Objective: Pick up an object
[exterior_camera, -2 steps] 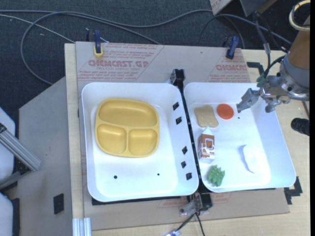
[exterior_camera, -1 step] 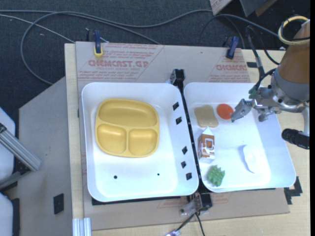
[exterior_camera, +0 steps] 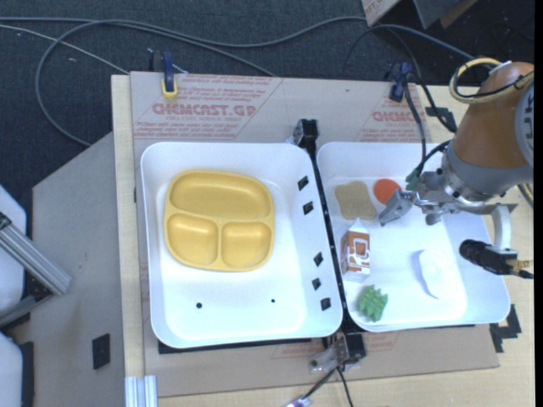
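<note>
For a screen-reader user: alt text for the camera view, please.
A grey-and-orange robot arm's gripper hovers over the right white bin, near an orange ball, tan square, small carton and green toy; a yellow divided tray fills the left bin.

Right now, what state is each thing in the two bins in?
Yellow tray: lying flat in the left bin.
Tan slice, orange ball, small carton, green piece, white object: loose in the right bin.
Gripper: over the right bin, holding nothing.

The arm is cut off at right; it perhaps partly hides the orange ball.
</note>
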Controlling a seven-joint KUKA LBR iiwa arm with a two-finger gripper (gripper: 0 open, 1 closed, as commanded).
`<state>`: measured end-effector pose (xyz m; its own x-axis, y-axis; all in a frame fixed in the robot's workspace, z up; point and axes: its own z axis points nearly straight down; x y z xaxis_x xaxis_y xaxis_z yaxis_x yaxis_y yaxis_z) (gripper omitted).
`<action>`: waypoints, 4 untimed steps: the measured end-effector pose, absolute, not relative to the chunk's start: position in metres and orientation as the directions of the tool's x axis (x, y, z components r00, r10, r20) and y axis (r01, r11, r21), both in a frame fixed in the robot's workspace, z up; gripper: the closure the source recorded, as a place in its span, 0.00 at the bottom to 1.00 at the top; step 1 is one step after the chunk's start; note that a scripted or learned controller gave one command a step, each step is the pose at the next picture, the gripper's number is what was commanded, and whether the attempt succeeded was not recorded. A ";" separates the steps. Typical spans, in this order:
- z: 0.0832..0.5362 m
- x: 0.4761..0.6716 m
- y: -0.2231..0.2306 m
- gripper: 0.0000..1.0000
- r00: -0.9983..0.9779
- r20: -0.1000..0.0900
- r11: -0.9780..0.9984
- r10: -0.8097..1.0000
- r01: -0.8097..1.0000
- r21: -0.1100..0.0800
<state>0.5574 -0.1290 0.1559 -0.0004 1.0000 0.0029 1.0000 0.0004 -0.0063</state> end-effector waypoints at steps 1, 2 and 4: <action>0.094 0.551 -0.132 0.00 0.001 0.003 -0.001 1.000 1.000 -0.008; 0.109 0.553 -0.132 1.00 0.001 0.002 -0.001 1.000 1.000 0.000; 0.200 0.553 -0.136 1.00 -0.001 -0.001 0.001 1.000 1.000 0.006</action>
<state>0.5527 -0.1363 0.1999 -0.0008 1.0000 -0.0012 1.0000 0.0008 0.0059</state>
